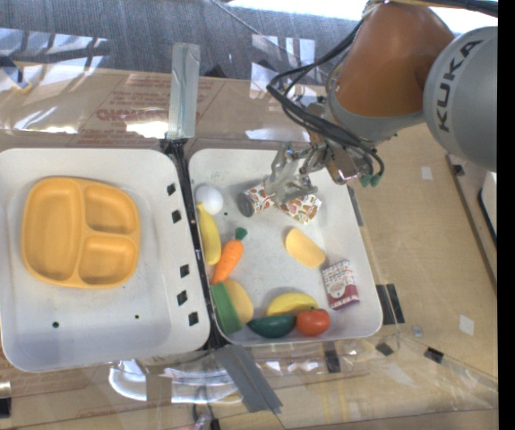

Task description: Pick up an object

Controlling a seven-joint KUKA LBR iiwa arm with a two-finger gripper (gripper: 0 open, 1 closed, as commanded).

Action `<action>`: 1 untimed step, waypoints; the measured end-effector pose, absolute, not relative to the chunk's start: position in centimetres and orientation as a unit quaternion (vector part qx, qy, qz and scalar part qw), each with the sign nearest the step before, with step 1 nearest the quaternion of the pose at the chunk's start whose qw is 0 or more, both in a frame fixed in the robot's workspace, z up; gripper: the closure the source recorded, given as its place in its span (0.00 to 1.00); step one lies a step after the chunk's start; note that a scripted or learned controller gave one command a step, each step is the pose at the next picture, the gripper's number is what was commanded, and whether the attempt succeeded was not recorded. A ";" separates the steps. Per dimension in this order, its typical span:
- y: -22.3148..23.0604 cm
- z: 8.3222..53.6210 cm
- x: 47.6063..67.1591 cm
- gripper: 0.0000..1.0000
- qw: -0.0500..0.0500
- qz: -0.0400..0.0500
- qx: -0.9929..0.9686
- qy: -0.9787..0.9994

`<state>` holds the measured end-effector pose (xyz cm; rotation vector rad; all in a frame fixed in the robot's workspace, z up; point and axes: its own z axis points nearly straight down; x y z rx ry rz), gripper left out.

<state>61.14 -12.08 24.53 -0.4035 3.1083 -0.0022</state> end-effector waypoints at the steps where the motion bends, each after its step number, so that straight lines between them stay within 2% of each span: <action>1: -20.3 18.8 60.0 1.00 -0.001 0.000 -0.279 0.960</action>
